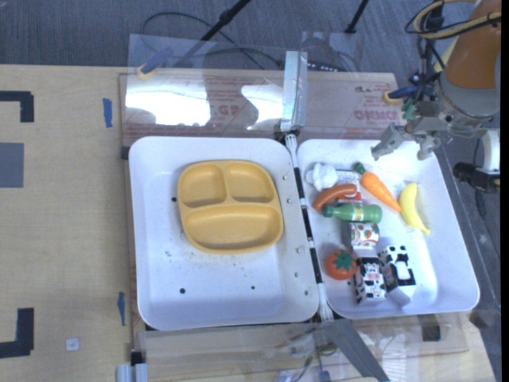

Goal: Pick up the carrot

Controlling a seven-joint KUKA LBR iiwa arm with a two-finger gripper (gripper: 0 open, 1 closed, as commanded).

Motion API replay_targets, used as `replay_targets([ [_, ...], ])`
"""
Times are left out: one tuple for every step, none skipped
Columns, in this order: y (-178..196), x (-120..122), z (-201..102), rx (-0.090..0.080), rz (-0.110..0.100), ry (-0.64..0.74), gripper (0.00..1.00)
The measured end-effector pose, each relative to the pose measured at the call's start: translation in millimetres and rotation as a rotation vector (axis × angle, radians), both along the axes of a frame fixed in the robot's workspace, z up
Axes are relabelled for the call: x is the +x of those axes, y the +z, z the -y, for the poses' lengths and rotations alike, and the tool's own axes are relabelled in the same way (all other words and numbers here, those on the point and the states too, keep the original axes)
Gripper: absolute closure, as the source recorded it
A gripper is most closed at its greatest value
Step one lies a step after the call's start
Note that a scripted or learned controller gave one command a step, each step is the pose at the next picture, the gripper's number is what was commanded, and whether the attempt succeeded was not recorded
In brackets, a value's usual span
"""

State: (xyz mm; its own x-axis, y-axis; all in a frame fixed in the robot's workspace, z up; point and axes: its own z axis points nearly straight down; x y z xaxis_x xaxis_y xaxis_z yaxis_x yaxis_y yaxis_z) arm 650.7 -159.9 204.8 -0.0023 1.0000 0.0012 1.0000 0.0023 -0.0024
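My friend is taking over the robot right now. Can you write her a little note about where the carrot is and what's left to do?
Gripper: open, holding nothing, hovering over the far edge of the right bin.
Carrot: lying in the right bin, between the green bottle and the banana, just below the gripper in the view.
Left bin: holds a yellow divided plate.
Done: nothing yet; the carrot is not picked up.
Left: lower onto the carrot, close, lift.
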Motion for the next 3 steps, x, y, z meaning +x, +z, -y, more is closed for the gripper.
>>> replay_targets([
  [-112.7, 12.8, 18.1, -0.006, 0.014, 0.095, 0.00],
  [-106.1, 11.8, 16.2, -0.005, 0.010, 0.098, 1.00],
  [-18.6, -3.9, -19.1, -0.003, 0.006, -0.200, 1.00],
])
